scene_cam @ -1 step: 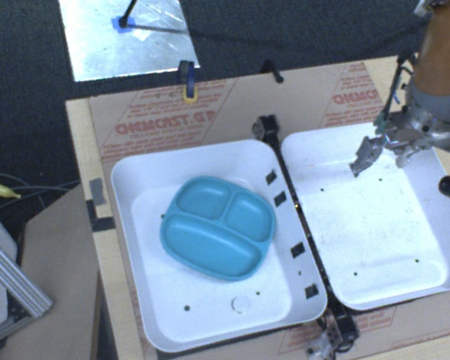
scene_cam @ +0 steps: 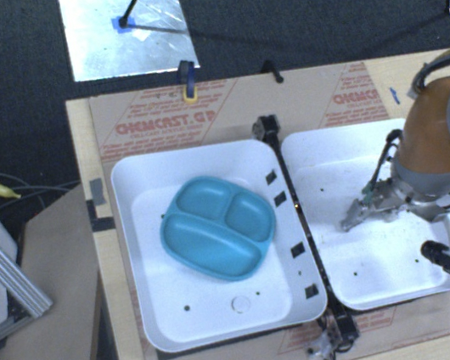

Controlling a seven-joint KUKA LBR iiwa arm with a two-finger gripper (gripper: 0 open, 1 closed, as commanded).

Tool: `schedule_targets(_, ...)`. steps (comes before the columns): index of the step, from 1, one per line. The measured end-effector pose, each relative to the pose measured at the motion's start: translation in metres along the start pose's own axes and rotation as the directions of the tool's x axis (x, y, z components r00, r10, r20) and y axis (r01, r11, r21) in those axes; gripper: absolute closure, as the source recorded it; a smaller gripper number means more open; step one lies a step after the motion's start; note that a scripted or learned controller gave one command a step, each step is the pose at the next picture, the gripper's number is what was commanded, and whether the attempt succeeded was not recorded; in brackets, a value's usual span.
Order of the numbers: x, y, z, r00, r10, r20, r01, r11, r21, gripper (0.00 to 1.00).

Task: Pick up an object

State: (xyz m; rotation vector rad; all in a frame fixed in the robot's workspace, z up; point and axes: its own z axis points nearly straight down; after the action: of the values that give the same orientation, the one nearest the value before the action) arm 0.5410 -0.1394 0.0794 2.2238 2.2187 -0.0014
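Blue divided plate (scene_cam: 218, 227) in a white bin (scene_cam: 148, 257); orange-banded grey arm (scene_cam: 445, 132).

1 blue plate (scene_cam: 218, 228), 2 bins (scene_cam: 136, 190)

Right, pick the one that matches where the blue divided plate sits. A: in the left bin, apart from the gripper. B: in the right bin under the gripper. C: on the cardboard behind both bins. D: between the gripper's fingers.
A: the blue divided plate lies in the left bin, while the gripper is over the right bin.
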Motion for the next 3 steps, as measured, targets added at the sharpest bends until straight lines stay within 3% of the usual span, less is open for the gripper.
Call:
schedule_targets(1,-0.015,-0.048,-0.004,1.000,0.000,-0.001,0.000,1.000,0.002,0.00)
schedule_targets(2,0.013,-0.042,-0.162,1.000,-0.010,0.002,0.010,1.000,-0.020,0.00)
schedule_targets(3,0.101,-0.054,-0.166,1.000,-0.015,-0.003,0.015,1.000,-0.004,0.00)
